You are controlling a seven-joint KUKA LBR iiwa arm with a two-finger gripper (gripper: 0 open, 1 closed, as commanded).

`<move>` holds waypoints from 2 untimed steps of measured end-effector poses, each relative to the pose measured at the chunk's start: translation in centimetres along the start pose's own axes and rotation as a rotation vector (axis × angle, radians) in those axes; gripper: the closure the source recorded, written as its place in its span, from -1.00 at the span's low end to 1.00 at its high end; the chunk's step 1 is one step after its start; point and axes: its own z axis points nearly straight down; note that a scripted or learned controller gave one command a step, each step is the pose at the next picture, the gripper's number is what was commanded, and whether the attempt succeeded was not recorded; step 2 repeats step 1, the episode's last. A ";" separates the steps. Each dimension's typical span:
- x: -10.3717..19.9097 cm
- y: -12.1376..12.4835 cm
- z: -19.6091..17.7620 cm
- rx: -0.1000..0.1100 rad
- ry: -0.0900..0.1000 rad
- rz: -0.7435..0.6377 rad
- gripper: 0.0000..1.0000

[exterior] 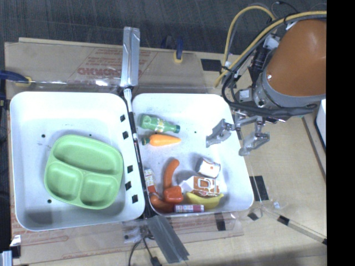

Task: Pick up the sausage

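**End effector spread above the right bin, sausage lying free**

The grey end effector (238, 137) hangs over the right edge of the right shallow white bin (183, 101), its two fingers (219, 132) apart with nothing between them; the reddish-orange curved sausage (170, 172) lies in the lower middle of that bin, well apart from the fingers; beside it sit a small white carton (209, 168) and a yellow banana (204, 198); higher up lie a green bottle (158, 124) and an orange carrot (165, 140); the left white bin (33, 110) holds a light green divided plastic plate (83, 172).
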 end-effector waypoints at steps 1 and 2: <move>-3.4 0.7 14.5 -0.008 -0.002 -0.197 -1.00; -3.4 0.7 14.5 -0.008 -0.002 -0.197 -1.00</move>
